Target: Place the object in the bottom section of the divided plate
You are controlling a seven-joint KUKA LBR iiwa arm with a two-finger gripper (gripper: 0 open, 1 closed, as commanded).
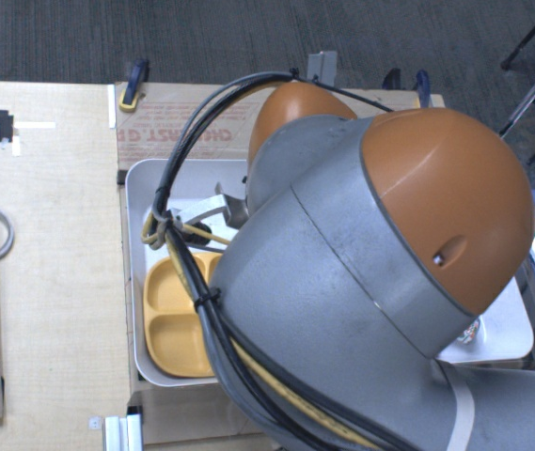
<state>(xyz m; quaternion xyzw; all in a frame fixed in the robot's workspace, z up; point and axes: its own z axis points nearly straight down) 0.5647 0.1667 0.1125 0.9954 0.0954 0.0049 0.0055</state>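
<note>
While the big grey arm with orange caps (380, 252) covers most of the shallow white bin (135, 252), the yellow plastic divided plate (175, 322) lies at its left.

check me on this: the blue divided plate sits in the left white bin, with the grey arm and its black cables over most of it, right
Not quite: the divided plate is yellow, not blue, as the camera view shows. The rest holds: it sits in the left white bin, with the grey arm and its black cables over most of it.
</note>
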